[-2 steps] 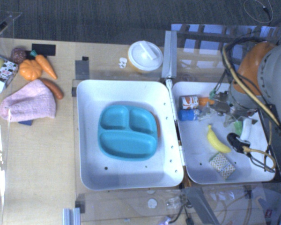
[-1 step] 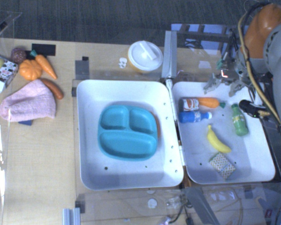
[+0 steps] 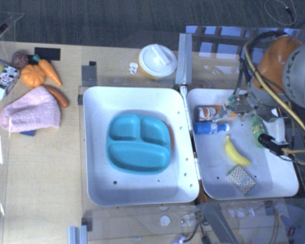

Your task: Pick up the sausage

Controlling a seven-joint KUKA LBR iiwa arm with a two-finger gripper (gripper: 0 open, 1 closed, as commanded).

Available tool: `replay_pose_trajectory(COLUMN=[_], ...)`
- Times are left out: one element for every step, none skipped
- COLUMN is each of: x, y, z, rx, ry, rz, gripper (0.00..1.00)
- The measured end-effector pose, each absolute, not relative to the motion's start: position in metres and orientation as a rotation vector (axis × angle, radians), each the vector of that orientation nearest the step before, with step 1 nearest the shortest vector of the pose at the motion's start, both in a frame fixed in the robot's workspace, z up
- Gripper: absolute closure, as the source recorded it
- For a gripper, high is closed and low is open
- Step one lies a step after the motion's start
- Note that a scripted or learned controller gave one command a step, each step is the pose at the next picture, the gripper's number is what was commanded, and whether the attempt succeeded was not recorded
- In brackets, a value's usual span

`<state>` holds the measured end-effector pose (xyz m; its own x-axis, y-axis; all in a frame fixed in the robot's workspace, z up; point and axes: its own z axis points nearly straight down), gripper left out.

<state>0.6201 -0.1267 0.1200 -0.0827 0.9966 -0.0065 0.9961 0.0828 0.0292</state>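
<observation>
Toward the upper left of the frame, outside both bins, the smooth reddish-brown sausage (image 3: 58, 96) lay on the wooden surface (image 3: 40, 177), touching a soft pink cloth (image 3: 29, 111). The gripper (image 3: 237, 107) hung over the right bin (image 3: 274, 184), near a glossy yellow banana (image 3: 236, 152); its opening could not be told. A good grasp would likely span the sausage's narrow width, clear of the cloth.

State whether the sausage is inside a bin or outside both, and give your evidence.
Outside both. The sausage lies on the wooden bench left of the left bin, touching the pink cloth, below the toy carrot.
</observation>
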Motion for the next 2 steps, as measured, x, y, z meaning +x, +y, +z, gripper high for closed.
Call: replay_pose_trajectory(x=[0.6428,0.6444], y=[-0.0988,-0.0993], z=[0.0867,0.096], rx=[2.26,2.253], ry=[2.182,2.185], rz=[-0.007,-0.008], gripper=[0.0,1.0])
